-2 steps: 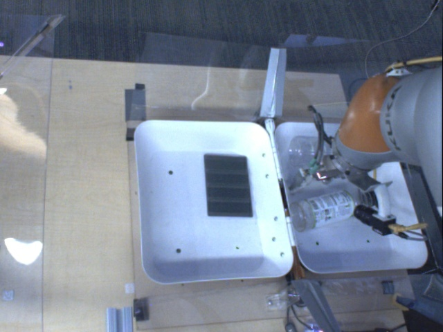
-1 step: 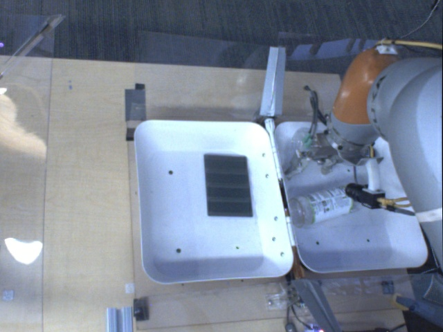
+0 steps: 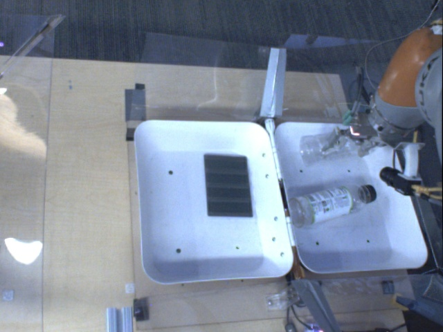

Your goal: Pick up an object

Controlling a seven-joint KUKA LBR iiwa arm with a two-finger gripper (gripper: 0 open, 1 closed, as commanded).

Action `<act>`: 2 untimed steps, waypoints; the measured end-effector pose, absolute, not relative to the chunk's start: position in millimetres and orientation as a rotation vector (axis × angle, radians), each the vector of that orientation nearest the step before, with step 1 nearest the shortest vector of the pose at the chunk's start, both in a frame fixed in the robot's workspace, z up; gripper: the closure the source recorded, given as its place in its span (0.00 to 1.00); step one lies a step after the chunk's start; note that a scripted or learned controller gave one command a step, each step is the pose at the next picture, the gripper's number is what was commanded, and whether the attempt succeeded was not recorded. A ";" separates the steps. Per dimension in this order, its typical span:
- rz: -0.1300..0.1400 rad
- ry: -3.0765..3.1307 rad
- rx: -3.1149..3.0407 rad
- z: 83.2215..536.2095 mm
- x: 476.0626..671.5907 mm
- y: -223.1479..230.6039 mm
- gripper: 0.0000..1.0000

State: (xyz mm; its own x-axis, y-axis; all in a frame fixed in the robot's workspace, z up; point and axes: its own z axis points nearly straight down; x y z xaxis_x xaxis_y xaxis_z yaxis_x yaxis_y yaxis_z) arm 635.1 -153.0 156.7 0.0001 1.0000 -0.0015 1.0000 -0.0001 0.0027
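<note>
A clear plastic bottle (image 3: 331, 203) with a black cap and a printed label lies on its side in the right bin (image 3: 408, 244), its cap pointing right. A clear, crumpled plastic cup (image 3: 317, 146) lies near that bin's far edge. My gripper (image 3: 351, 134) hangs at the far right of the right bin, right beside the cup's right end; I cannot tell whether it touches the cup. A flat, dark ribbed rectangle (image 3: 228, 185) lies in the middle of the left bin (image 3: 159, 247).
The grey arm with its orange band (image 3: 405, 71) reaches in over the right bin's far right corner. A black fitting with cables (image 3: 394, 179) hangs off it above the bin's right side. A metal bar (image 3: 273, 88) stands behind the gap between the bins.
</note>
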 end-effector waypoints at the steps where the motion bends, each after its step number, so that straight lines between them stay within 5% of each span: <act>1: 0.005 2.175 2.259 176.8 650.6 -137.4 0.00; 2: 0.022 2.277 2.134 149.7 647.4 -136.0 0.00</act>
State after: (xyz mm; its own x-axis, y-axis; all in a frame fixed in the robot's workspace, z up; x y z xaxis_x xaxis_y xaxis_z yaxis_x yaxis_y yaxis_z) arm 647.4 -136.0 149.7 -0.0647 0.9979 -0.0056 0.9976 0.0648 0.0248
